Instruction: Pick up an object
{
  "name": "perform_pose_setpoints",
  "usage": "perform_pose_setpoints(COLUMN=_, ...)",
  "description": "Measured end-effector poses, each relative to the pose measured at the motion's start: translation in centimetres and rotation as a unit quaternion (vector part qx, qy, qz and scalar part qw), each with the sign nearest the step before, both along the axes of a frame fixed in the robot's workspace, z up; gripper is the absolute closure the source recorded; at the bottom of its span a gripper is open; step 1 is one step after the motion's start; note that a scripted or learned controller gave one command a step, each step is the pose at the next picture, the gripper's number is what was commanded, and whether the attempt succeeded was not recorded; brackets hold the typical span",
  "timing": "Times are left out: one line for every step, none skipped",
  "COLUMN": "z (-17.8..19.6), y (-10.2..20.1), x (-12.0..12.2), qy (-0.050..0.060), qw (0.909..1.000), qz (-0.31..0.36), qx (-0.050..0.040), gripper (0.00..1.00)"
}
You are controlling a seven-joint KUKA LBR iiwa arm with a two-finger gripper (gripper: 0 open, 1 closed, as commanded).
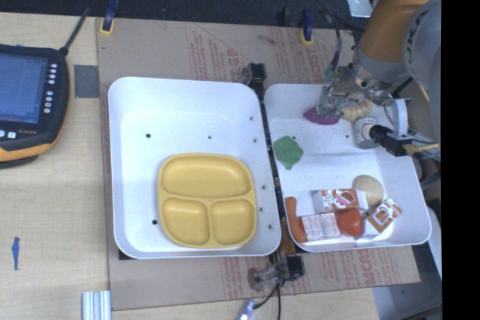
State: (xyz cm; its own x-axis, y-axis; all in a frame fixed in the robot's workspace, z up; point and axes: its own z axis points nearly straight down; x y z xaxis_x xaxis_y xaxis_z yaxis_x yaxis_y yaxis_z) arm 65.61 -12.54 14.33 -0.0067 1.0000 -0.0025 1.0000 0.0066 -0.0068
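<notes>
My gripper is down at the far edge of the right bin, right over a purple object that lies on the bin floor. Its fingertips touch or nearly touch that object; whether they grip it I cannot tell. A green object lies near the bin's left wall. At the bin's near side sit a tan round object, a red tomato-like object, a hot dog and several small red-and-white cartons.
The left bin holds a yellow divided plate. A teach pendant rests on the bench at far left. Clamps join the bins at the far and near ends. The grey and orange arm fills the upper right.
</notes>
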Motion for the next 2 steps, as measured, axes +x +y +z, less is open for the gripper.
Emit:
perform_pose_setpoints(z=0.0, y=0.0, x=0.0, qy=0.000, qw=1.0000, qz=0.000, qx=0.0000, gripper=0.00)
perform_pose_setpoints(z=1.0, y=-0.1, x=0.0, qy=0.001, qw=1.0000, qz=0.000, qx=0.0000, gripper=1.00)
